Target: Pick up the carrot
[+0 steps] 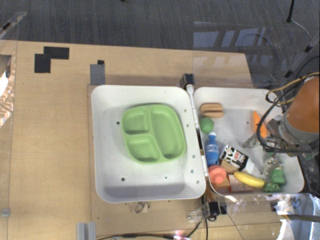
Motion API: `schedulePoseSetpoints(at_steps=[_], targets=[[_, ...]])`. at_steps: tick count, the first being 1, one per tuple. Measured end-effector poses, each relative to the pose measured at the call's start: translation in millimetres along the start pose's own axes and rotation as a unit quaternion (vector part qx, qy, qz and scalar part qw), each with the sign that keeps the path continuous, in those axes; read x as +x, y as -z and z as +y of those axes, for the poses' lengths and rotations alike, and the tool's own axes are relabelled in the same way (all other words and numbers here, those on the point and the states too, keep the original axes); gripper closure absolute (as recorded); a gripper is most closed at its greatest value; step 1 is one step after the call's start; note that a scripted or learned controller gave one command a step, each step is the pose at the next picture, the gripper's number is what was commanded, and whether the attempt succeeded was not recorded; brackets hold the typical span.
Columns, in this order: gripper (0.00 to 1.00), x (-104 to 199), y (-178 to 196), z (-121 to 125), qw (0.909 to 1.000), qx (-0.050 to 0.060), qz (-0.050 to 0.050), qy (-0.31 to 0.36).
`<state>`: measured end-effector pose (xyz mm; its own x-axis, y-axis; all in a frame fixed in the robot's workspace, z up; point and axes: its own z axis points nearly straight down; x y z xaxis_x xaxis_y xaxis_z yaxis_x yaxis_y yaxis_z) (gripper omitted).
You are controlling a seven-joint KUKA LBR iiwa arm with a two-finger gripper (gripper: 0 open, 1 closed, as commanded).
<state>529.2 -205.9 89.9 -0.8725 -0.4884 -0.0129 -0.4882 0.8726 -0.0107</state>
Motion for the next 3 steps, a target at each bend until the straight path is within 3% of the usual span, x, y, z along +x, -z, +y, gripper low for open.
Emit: schedulePoseSetpoints(at_steps=[1,2,3], targets=[[0.00,2.0,0.9,20.5,0.9736,0.001,0.000,-0.228],[0.00,-83.6,-2.0,-12.8,0.9495,-0.001,0.000,-0.314],[1.00,-86.7,12.8,-14.9,0.9502,0.002,-0.005,-0.311]])
